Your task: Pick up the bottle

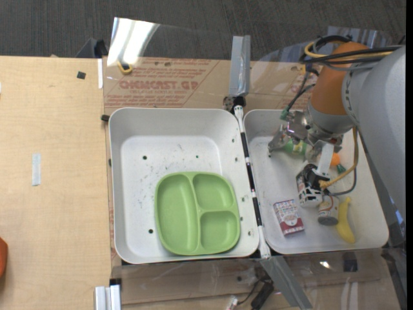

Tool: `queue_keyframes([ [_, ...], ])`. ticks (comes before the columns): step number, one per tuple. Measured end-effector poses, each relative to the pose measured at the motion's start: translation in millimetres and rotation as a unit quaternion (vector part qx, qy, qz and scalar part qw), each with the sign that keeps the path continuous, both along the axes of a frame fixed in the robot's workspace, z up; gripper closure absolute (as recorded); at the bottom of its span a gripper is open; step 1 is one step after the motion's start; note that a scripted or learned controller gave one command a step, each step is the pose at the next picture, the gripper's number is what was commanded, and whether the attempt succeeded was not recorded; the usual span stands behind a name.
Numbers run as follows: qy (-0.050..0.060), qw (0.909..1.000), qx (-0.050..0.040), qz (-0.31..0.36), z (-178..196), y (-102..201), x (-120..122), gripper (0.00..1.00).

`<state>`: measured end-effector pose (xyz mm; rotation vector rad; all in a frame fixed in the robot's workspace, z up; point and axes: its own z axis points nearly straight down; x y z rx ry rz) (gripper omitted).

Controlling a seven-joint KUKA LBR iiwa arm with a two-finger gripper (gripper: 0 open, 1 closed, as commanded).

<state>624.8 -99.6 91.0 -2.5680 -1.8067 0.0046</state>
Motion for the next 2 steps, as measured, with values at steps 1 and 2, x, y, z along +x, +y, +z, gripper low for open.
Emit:
queue_keyframes([
  [1, 0.001, 1.0, -0.0005, 0.001, 8.9, -0.6, 0.0, 1.0],
  [2, 0.001, 1.0, -0.0006, 0.001, 8.8, -0.6, 0.0, 0.0],
])
